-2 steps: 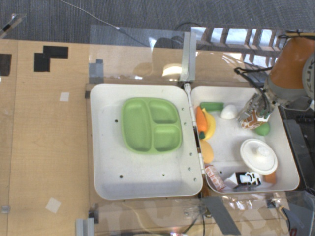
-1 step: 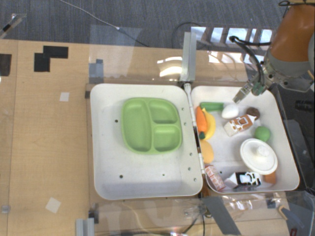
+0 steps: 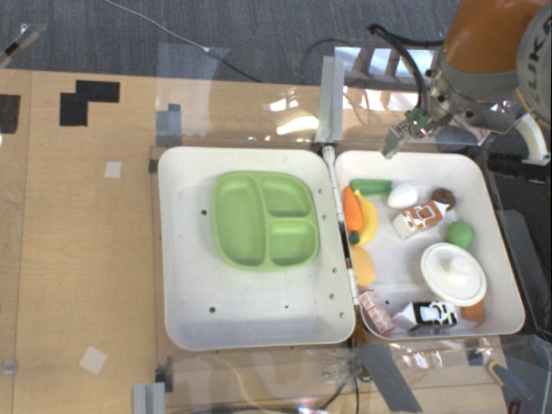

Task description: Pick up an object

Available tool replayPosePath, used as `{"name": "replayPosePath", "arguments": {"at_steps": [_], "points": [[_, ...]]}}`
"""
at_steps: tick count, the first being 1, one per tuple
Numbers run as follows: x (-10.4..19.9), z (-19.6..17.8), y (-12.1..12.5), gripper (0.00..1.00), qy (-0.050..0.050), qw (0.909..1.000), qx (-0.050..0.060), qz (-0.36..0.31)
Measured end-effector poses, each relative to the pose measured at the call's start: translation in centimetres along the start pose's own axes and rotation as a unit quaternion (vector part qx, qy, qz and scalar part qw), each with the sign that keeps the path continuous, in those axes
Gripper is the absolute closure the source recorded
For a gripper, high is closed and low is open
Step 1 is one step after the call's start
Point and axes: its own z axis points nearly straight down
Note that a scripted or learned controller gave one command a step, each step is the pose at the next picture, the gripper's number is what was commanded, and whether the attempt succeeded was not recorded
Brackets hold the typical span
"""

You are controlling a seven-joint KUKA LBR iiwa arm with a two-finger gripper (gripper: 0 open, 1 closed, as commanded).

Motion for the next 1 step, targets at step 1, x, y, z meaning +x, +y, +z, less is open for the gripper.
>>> {"name": "replayPosePath", "arguments": {"at_steps": [1], "points": [[1.1,9.74,-2.05,1.0,0.004,0.9973,0.006,-0.073]]}}
